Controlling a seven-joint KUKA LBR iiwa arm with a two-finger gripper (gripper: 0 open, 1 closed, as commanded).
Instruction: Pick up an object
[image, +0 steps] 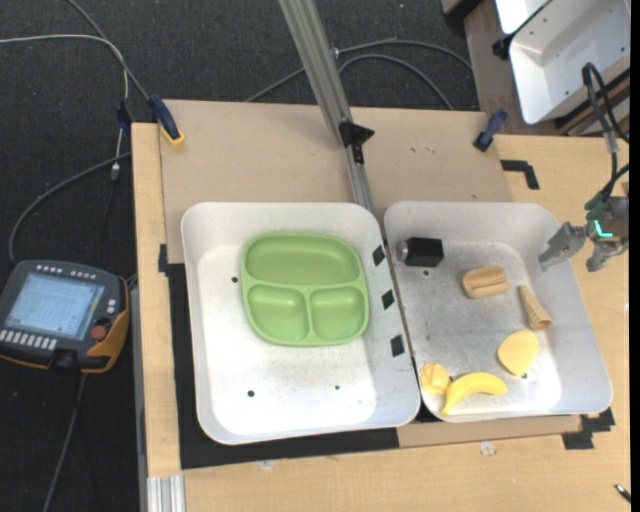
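My gripper (578, 245) hangs at the right rim of the right bin (570, 395), which serves here as the landmark; two grey fingers show, splayed apart with nothing between them, so I read the hand as wide and holding nothing. Largest first: the wooden bench (250, 150) carries both bins on a black mat; the left bin (215, 400), touching the landmark's left wall, holds a green divided plate (305, 288) near its middle. Inside the right bin, in falling size: a banana (474, 388) along the near wall, its long axis roughly left to right; a tan block, perhaps bread (485, 282), in the upper middle; a yellow slice (518, 352) right of centre; a small tan stick (534, 307) between the block and the slice, its long axis running far to near with a slight slant; a black box (423, 251) at the far left corner; a small yellow lump (434, 378) touching the banana's left end. The governing relation, in my judgement: the tan stick lies nearest my hand, inward and toward the near side of it; its axis would call for the fingers to close across its width. The bin floor looks scuffed and flat, with open room around the stick; the rim beside me seems the main obstacle. Beyond the bench, left of both bins, a teach pendant (60, 315) rests on dark carpet (60, 150); cables trail there.
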